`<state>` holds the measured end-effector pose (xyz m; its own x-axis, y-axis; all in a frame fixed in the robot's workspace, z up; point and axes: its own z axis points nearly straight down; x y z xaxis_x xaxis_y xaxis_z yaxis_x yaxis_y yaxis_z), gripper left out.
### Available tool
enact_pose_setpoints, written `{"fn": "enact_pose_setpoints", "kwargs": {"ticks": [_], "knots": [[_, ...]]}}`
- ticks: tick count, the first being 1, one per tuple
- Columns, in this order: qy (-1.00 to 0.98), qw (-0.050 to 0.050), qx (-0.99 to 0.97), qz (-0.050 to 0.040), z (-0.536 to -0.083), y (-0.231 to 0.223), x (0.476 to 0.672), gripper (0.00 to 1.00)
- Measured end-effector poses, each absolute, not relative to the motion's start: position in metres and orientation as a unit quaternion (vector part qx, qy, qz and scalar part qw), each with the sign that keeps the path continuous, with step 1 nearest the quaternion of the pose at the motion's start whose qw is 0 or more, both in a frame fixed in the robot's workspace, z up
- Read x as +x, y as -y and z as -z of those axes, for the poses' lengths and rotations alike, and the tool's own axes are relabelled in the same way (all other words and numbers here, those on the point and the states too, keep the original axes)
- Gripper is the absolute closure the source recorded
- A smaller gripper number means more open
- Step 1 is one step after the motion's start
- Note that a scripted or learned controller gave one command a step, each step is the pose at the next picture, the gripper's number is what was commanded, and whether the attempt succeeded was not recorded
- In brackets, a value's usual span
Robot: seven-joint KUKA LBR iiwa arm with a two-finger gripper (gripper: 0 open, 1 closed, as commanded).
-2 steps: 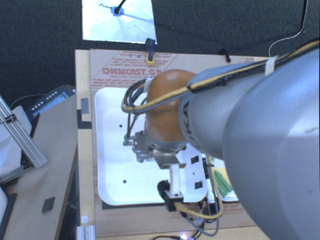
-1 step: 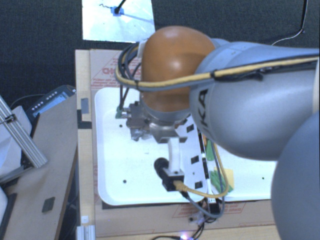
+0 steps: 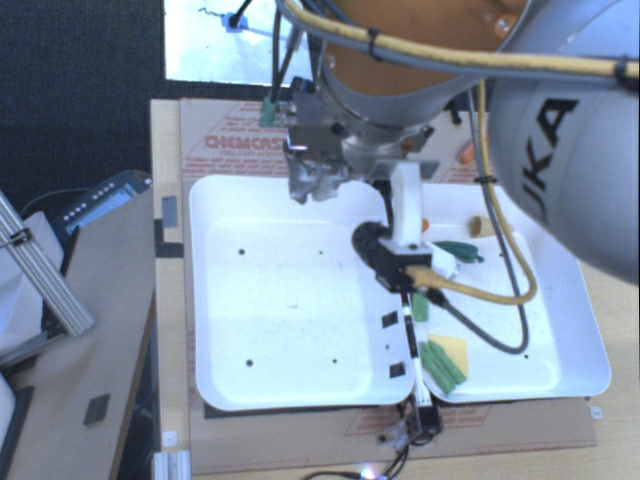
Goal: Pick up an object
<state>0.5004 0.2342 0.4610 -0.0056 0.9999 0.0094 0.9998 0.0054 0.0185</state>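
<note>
Grey arm (image 3: 560, 148) reaching from right | pincer (image 3: 312, 183) over left bin (image 3: 230, 268) rim | grip unclear

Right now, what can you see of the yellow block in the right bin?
The yellow block looks like a flat, pale yellow wedge or square, possibly foam or plastic. It lies flat on the floor of the right bin, near the front, close to the divide between the bins. A ridged green piece lies across its left edge, touching or overlapping it. A dark cable curves just behind it. The gripper is far off, over the left bin.
</note>
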Motion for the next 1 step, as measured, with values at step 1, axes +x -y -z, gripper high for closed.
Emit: {"fn": "enact_pose_setpoints", "kwargs": {"ticks": [1], "knots": [[-0.708, -0.002, 0.707, 0.0043, -0.3527, -0.2344, 0.4849, 1.0]]}}
